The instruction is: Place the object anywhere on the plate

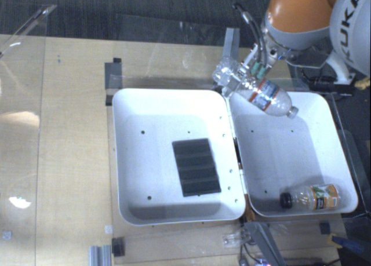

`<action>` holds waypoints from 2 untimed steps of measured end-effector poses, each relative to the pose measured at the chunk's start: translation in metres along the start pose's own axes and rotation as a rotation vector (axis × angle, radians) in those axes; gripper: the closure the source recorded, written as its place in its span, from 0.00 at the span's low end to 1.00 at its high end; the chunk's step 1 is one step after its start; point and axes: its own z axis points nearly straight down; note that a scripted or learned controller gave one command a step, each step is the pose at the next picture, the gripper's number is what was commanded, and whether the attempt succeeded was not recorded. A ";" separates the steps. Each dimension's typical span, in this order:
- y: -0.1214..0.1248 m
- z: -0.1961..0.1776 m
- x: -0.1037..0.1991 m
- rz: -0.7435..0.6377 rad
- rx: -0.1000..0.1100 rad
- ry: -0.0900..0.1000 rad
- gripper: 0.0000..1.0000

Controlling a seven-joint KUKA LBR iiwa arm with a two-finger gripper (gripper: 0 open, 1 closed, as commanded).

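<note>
While the claw (250, 72) grips a clear water bottle (258, 92) aloft over the right bin's (342, 143) back-left corner, its off-centre, tilted hold could let it swing or slip short of the dark plate (196, 167) in the left bin (130, 143).

"KUKA", partly cut off, stands in dark letters on the arm's grey casing (352, 21), right of the fingers. The two bottles' labels are too small to read.
</note>
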 end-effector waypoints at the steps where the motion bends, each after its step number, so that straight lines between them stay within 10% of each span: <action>1: -0.043 0.029 -0.056 -0.090 0.027 0.015 1.00; 2: -0.060 0.007 -0.082 -0.159 0.026 0.015 1.00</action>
